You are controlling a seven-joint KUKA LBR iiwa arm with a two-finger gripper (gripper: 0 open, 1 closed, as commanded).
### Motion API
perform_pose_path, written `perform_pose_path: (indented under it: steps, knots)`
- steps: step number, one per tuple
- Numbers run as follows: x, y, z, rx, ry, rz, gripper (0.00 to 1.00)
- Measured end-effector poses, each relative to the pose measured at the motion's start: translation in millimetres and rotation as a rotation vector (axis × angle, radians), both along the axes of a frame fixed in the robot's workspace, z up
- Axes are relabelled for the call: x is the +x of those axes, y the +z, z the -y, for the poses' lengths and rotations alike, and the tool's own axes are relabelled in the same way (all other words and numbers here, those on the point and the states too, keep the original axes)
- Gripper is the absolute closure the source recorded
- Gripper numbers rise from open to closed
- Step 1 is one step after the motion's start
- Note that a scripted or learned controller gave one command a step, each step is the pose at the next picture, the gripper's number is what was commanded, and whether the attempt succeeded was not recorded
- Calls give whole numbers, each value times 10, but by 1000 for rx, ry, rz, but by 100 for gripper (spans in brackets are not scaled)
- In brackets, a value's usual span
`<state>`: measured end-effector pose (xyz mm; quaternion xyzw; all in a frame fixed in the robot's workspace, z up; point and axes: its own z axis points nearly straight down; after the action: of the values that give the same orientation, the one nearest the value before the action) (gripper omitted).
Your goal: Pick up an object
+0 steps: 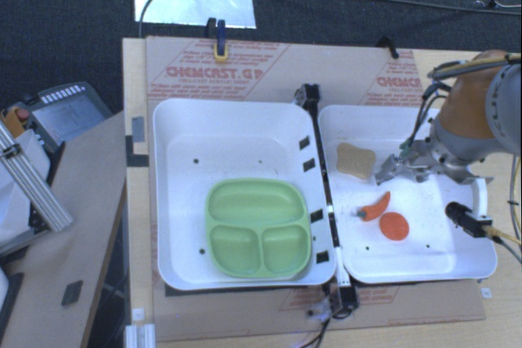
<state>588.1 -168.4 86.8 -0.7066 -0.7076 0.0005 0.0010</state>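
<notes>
Seen from above, the grey arm [481,114] with its orange band reaches in from the right, bent low over the right bin [424,261]. Its tool [390,169] sits just beside a tan bread slice [356,160]; whether it is wide or narrow cannot be told. An orange carrot [375,208] and red disc [394,226] lie nearby. The left bin [188,175] holds a green divided tray [257,226]. Both bins rest on a cardboard-covered desk [269,73].

Light wooden bench [135,200], brown printed board [245,71] lying flat on it, two shallow white bins, left bin [175,143] and right bin [457,257], side by side on the board
</notes>
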Motion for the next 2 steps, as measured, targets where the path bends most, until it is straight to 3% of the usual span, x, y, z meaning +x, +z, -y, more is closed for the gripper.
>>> perform_pose_path:
  steps: [1,2]
  knots:
    - [17,138,5,-2,1,6,100]
    - [22,781,44,-3,2,10,100]
